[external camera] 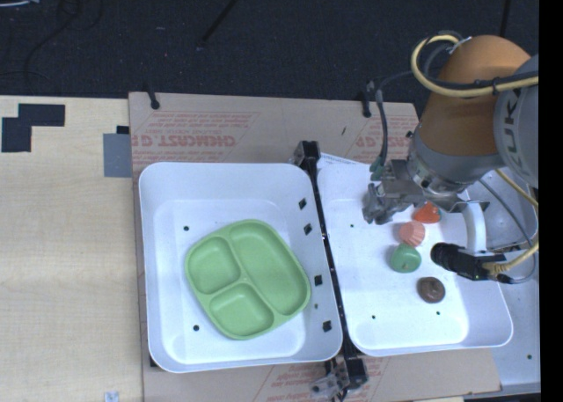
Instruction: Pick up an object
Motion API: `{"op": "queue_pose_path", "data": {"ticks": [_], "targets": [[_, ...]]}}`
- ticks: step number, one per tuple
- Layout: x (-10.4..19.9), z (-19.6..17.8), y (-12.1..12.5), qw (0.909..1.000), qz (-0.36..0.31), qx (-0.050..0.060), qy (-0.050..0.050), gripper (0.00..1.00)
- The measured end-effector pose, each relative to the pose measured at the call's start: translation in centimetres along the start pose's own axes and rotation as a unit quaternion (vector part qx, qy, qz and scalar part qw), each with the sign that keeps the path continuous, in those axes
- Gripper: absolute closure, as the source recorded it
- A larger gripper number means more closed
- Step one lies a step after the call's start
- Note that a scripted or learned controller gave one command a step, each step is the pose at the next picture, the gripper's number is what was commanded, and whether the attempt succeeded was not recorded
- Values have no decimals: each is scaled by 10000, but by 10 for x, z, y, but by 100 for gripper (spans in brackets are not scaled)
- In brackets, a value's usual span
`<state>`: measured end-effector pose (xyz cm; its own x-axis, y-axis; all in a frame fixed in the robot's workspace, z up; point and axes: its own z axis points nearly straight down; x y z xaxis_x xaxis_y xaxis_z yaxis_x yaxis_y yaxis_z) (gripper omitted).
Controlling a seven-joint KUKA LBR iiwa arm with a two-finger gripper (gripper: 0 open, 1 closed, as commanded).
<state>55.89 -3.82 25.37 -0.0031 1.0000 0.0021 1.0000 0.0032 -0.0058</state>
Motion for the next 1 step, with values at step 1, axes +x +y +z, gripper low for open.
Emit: {"op": "queue_pose_path", "data": {"ticks": [1], "targets": [[56, 5, -8, 10000, -7, -3, 2, 100]]}}
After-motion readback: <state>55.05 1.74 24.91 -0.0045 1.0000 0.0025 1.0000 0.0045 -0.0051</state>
